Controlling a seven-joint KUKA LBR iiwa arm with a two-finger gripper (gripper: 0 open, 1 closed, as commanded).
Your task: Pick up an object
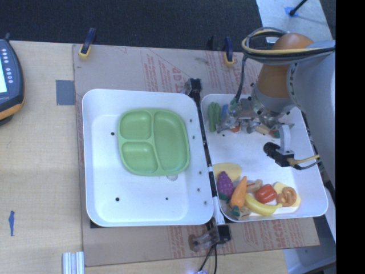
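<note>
A light wooden table is covered by a brown cardboard sheet, held at its far edge by a yellow clamp and a blue clamp. A grey square of tape is seen on the table near a black handheld pendant at the left edge.

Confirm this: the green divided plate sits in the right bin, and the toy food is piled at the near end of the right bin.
Not quite. The camera view shows the green plate in the left bin, not the right. The toy food is indeed piled at the near end of the right bin.
</note>
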